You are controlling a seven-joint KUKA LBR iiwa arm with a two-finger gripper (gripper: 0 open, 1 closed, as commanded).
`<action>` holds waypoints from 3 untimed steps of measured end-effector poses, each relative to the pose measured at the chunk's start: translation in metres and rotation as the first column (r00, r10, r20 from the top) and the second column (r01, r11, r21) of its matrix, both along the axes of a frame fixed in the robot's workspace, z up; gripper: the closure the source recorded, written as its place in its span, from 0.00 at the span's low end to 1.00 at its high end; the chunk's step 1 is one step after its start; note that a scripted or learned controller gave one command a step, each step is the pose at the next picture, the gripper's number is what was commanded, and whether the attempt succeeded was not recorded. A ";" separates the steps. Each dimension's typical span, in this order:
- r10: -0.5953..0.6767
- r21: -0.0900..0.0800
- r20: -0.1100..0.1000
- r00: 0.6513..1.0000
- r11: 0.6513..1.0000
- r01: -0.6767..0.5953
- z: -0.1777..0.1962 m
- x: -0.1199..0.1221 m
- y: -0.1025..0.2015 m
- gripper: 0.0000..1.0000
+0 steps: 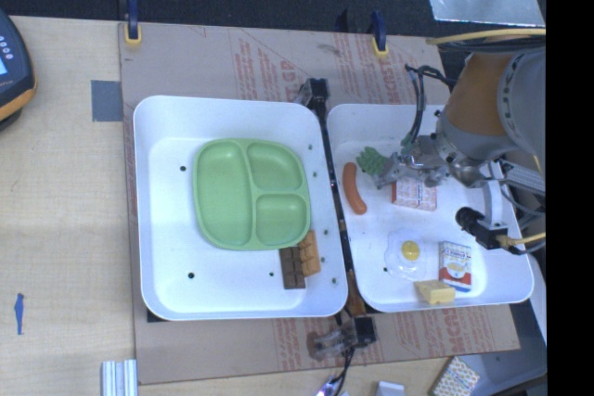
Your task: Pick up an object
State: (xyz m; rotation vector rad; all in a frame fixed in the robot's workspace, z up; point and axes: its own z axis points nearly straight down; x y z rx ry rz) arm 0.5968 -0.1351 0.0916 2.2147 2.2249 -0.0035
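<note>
My gripper [401, 172] hangs low over the right bin [371, 292], just beside a green leafy toy [371, 160] and above a small red-and-white packet [414, 195]. An orange sausage [354, 187] lies to its left near the bin's wall. Nearer the front edge are a fried egg [408, 252], a red-and-white carton [455, 262] and a yellow cheese block [435, 294]. The left bin [158, 199] holds a green divided plate [251, 193] and a brown chocolate bar [299, 261].
The arm's grey body with its orange band [483, 102] covers the right bin's far right side. Cables and a black fitting [478, 225] hang over that bin. A clamp [316, 93] sits between the bins at the back.
</note>
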 end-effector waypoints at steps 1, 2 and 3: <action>0.002 -0.001 0.009 1.000 1.000 -0.002 0.017 0.003 -0.001 1.00; -0.003 0.005 -0.009 1.000 1.000 0.003 0.055 -0.070 0.035 1.00; -0.003 0.003 -0.004 1.000 1.000 0.003 0.054 -0.066 0.035 0.00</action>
